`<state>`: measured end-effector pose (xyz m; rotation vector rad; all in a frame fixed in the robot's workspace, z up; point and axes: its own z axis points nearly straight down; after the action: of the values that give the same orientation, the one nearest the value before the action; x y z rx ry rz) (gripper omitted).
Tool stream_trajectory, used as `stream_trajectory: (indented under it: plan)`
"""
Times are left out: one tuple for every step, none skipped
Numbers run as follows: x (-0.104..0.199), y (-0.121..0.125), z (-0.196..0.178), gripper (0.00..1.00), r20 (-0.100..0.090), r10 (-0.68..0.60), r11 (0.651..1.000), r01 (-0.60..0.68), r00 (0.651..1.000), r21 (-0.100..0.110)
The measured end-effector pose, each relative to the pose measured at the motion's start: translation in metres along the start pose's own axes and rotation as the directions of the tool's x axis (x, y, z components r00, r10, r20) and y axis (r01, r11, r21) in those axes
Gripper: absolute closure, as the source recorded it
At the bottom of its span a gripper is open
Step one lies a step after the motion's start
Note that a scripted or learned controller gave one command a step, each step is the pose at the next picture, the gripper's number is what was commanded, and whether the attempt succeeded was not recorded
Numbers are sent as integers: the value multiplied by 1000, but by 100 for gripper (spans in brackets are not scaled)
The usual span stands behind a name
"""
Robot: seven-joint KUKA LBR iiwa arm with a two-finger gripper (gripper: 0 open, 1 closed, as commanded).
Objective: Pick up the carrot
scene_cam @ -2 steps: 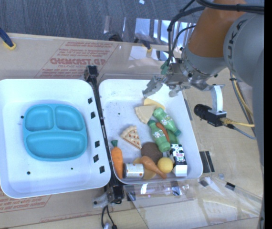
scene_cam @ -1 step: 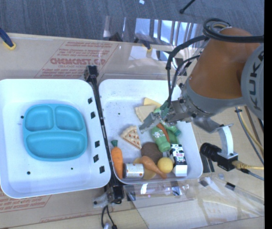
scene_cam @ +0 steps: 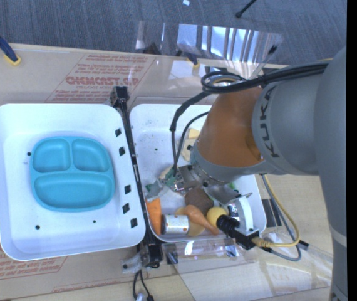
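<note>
Carrot (scene_cam: 154, 213) seen at near-left corner of right bin (scene_cam: 142, 125), touching can (scene_cam: 174, 225). Claw (scene_cam: 188, 182) lowered just beside clutter (its state cannot be told, hidden under wrist). Risk judged: neighbour grabbed instead, crowding blamed.

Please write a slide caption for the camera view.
Grey KUKA arm reaches over right white bin with orange carrot; blue divided plate in left bin.

Materials and finish, bench from above.
Both bins (scene_cam: 9, 187) smooth white plastic, slight sheen; divided tray (scene_cam: 72, 171) matt light-blue plastic. Arm (scene_cam: 304, 124) smooth grey casing with glossy orange band (scene_cam: 228, 130). Carrot (scene_cam: 154, 213) matt orange. Small can (scene_cam: 174, 224) shiny metal. Bench (scene_cam: 59, 74) covered in printed brown paper.
</note>
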<state>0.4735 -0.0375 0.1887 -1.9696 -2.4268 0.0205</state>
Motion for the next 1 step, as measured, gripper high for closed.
stream_trajectory:
  plan:
    - [-2, 1, -4, 0, 4, 3, 1000, -3, 1000, -9]
